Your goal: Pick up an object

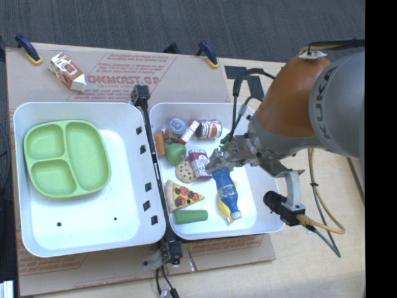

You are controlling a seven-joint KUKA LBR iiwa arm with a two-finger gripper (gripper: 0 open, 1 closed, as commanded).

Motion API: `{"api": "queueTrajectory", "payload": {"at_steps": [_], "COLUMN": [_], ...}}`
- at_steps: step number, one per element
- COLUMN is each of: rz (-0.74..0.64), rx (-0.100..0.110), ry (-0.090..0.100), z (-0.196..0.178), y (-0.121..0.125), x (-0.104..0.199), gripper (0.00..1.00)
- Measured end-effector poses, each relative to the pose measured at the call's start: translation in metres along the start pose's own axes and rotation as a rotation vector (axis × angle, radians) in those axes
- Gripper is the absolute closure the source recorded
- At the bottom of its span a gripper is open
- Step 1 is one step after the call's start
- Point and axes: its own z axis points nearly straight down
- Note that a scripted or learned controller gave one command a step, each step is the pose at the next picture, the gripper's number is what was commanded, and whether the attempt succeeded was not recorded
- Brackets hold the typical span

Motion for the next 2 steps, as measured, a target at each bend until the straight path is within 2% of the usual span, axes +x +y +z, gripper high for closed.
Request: {"api": "queueTrajectory", "payload": {"at_steps": [1, 2], "rz": [-0.006, 0.001], "rx": [0.000, 0.003], "ry": [0.000, 0.001], "z": [-0.010, -0.019], "y": [0.001, 0.095], "x": [0.000, 0.031], "gripper": [1.00, 1.00]}}
